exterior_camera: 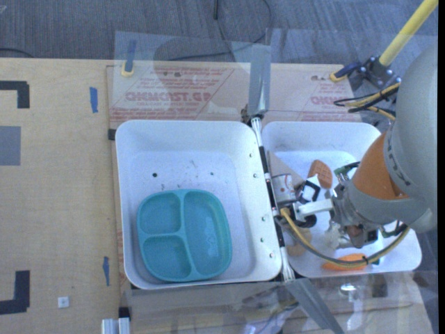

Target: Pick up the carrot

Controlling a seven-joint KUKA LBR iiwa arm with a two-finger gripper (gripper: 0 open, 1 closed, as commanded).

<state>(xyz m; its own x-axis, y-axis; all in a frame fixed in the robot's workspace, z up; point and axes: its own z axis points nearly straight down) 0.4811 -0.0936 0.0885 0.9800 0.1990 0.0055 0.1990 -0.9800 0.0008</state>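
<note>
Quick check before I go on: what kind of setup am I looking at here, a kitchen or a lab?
Most likely a robotics lab bench, not a kitchen: two white bins sit side by side on a wooden bench marked with tape, loose cables run beside them, and the grey arm reaches into the right-hand bin near the carrot.

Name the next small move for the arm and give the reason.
Probably shift the gripper a little toward the near wall of the right bin, then lower. The carrot lies there, just beyond the wrist and apart from it, so it looks ungrasped.
</note>
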